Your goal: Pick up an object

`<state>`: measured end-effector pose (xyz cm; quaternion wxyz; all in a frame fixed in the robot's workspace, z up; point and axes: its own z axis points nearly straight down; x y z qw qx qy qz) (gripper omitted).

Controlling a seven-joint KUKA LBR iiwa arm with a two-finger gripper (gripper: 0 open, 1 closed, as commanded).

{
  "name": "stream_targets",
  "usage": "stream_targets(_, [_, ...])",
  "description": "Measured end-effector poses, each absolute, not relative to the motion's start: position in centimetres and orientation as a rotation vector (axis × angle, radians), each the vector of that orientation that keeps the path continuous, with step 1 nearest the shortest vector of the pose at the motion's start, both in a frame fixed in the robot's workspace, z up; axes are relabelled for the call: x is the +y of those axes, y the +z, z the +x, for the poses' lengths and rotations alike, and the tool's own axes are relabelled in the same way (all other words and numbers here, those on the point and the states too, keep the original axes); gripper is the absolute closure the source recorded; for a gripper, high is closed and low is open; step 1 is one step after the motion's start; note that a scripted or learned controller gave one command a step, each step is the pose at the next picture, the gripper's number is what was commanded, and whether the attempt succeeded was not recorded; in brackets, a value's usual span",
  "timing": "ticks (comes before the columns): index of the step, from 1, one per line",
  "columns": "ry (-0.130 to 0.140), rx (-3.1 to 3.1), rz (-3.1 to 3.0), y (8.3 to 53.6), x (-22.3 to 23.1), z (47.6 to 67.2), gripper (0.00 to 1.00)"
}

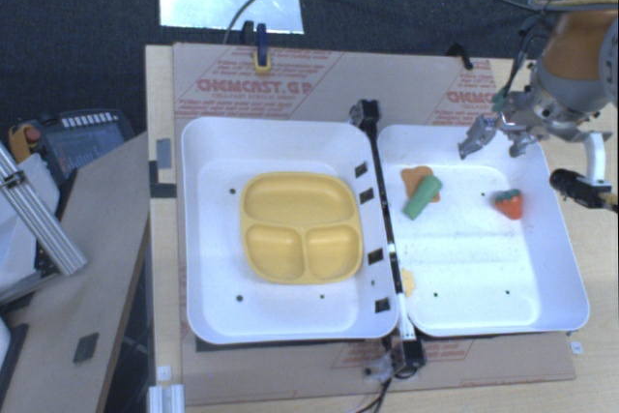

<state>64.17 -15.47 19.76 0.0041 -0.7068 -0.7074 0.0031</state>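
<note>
Your divided tray [298, 239] in the left bin [208, 208]; two toys [422, 192] [509, 203] in the right bin [551, 295].

A robotics lab: a plywood bench [319, 73] bears two white bins [208, 208], cables trail across dark carpet [77, 14], and a teach pendant [73, 135] lies at the left.

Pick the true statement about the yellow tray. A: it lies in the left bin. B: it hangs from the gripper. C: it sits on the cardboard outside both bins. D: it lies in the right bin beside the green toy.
A: the yellow tray lies flat inside the left bin, while the green toy is in the right bin.
</note>
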Motion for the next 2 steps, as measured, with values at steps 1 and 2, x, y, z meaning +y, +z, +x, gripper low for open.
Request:
stream_targets(1, [-0.001, -2.226, -2.219, 20.5, -15.4, 64.5, 0.00])
stream_targets(2, [0.002, -2.227, -2.214, 15.6, -15.3, 65.4, 0.00])
